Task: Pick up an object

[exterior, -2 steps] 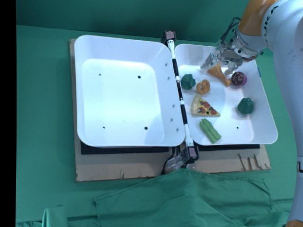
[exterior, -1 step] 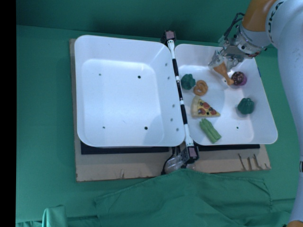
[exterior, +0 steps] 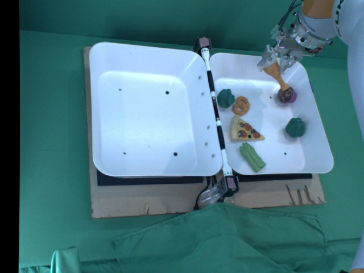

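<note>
**The gripper has a toy drumstick by its thin end**

A toy chicken drumstick (exterior: pixel 277 73) is in the right bin (exterior: pixel 318 152), near the far edge, at about one o'clock in the view. The gripper (exterior: pixel 275 62) looks closed on the pale upper end of it, and that end seems to sit between the two fingers. The lower end touches or sits just over a dark purple toy (exterior: pixel 286 95).

The drumstick is long and thin. Its long line runs from eleven o'clock, at the fingers, down to five o'clock, at the purple toy.

To do this step well, the arm should likely lift straight up and slowly. The hold is at one end, so the drumstick could swing or slip out. It could also drag the purple toy along.

Other toys lie farther out in the same bin. A green pepper (exterior: pixel 295 127) is at five o'clock from the drumstick. A pretzel (exterior: pixel 241 105), a second green pepper (exterior: pixel 226 98), a pizza slice (exterior: pixel 244 130) and a green asparagus bunch (exterior: pixel 252 156) lie toward seven and eight o'clock. The left bin (exterior: pixel 114 61) is at nine o'clock.
</note>
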`<state>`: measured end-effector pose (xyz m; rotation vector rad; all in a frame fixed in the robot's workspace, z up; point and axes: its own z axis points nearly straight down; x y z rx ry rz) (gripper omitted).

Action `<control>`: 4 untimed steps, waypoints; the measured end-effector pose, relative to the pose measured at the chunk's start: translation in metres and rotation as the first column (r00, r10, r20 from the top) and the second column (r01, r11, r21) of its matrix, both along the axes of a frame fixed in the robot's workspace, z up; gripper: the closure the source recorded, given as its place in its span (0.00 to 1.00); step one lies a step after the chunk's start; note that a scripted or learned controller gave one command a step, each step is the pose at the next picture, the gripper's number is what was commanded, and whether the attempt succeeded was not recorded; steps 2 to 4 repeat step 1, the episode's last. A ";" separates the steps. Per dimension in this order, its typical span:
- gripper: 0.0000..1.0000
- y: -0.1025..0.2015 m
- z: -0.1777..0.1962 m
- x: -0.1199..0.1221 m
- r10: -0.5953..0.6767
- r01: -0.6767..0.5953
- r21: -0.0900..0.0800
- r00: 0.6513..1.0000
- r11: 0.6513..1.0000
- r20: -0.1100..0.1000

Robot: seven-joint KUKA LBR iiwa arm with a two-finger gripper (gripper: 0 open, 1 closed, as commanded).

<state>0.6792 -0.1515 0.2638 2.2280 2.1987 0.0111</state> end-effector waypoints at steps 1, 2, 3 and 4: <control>1.00 0.005 0.066 0.004 -0.012 0.012 0.000 1.000 1.000 0.000; 1.00 0.005 0.066 0.004 -0.012 0.012 0.000 1.000 1.000 0.000; 1.00 0.005 0.066 0.004 -0.012 0.012 0.000 1.000 1.000 0.000; 1.00 0.005 0.066 0.004 -0.012 0.012 0.000 1.000 1.000 0.000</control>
